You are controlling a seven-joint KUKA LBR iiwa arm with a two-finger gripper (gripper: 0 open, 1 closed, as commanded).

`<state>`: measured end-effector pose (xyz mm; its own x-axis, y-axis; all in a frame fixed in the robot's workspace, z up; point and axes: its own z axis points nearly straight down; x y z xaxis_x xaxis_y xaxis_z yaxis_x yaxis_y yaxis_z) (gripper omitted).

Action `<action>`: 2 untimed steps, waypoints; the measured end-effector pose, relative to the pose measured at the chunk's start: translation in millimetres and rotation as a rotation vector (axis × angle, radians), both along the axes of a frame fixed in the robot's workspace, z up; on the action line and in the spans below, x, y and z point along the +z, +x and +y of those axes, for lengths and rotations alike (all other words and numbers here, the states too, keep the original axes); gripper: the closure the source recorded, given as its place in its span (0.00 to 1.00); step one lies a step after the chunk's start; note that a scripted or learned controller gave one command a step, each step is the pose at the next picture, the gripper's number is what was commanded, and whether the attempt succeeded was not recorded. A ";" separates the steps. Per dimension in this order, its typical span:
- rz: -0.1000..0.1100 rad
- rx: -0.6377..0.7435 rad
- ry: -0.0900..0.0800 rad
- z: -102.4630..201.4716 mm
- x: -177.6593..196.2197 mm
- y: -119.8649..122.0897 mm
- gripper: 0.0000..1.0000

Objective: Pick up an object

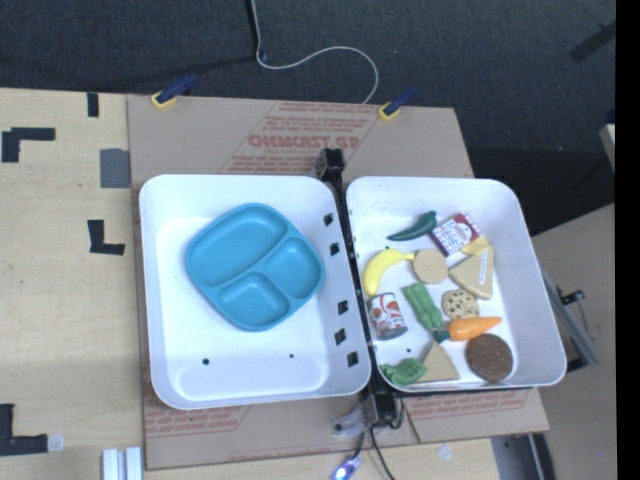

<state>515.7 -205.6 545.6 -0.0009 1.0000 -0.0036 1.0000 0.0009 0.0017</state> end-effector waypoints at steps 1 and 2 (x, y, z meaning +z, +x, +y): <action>0.003 0.000 0.004 23.8 -11.0 -33.4 1.00; 0.002 0.006 0.004 97.3 -10.6 -31.5 1.00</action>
